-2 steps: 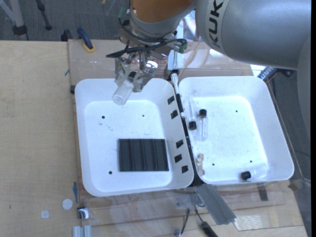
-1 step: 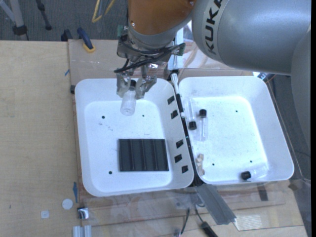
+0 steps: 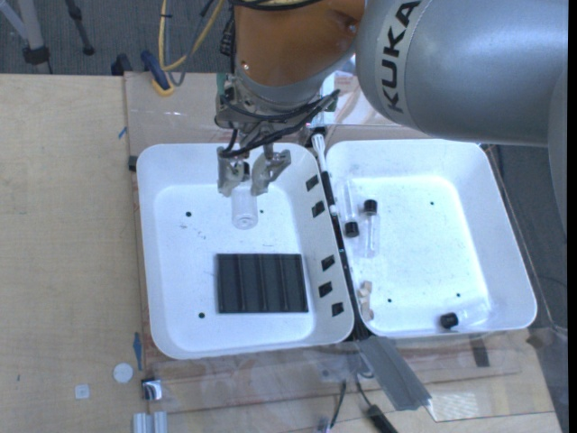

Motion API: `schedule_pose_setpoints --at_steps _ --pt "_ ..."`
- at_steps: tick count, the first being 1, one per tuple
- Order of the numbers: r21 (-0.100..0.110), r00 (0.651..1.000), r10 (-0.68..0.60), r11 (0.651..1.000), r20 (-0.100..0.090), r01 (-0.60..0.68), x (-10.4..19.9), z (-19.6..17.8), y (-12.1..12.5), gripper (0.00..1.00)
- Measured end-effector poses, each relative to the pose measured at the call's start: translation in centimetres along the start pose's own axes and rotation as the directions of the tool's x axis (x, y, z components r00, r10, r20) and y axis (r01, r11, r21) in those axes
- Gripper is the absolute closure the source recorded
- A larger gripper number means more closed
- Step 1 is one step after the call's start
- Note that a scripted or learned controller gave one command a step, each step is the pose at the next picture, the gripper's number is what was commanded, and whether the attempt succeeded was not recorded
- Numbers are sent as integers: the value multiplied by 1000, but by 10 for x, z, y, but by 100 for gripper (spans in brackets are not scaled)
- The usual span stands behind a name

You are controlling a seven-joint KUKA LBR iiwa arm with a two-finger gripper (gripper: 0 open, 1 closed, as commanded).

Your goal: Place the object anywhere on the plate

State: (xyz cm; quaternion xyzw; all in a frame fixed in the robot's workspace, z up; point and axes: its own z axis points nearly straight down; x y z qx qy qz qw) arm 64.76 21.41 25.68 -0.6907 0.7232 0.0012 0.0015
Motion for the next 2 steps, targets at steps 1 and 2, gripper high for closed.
schedule_pose_setpoints --at_steps 1,2 --pt "6 997 -74 997 3 74 -6 -15 -14 100" --pt "7 987 -160 987 3 160 -11 -33 -20 100"
